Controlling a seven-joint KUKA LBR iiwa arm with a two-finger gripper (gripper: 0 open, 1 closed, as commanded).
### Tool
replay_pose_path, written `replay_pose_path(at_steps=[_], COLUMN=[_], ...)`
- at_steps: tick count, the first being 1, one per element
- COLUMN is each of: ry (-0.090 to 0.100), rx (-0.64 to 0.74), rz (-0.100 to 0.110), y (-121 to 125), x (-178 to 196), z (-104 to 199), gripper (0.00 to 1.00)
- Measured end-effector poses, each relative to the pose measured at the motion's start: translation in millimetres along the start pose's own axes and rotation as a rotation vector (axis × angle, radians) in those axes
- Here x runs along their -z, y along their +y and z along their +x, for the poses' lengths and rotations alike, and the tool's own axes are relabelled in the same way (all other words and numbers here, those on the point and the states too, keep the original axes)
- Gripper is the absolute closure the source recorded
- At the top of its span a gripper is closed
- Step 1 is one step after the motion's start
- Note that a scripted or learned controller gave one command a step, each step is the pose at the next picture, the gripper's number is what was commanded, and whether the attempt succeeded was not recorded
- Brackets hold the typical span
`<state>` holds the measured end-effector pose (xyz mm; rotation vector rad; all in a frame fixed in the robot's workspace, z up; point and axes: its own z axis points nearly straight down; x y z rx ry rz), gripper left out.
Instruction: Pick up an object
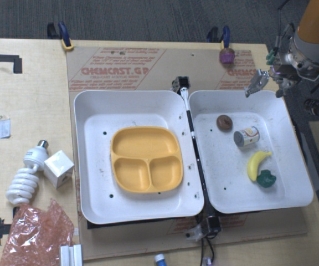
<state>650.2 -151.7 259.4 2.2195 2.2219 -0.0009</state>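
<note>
Yellow divided tray (pixel 146 159) in left bin (pixel 93 115); banana (pixel 257 164), can (pixel 247 137) in right bin (pixel 292 148); gripper (pixel 257 83) above far rim, fingers apart, holding nothing.

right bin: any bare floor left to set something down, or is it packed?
Right bin has bare floor on its left, between the divider wall and the can, and along the front wall below the banana. It is crowded right of center: brown ball, can, banana and green piece sit close together. The left bin's middle is taken by the yellow tray.
</note>
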Motion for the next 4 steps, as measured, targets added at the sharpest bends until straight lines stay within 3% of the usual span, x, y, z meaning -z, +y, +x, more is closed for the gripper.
replay_pose_path(at_steps=[1, 2, 3, 4], ry=[0.001, 0.001, 0.0, 0.001], rx=[-0.002, -0.002, -0.004, -0.001], rz=[0.0, 0.0, -0.003, 0.0], y=[-83, -116, -115, -172], x=[-144, -167, -157, -67], z=[-30, 10, 9, 95], gripper=[0.0, 0.0, 1.0, 1.0])
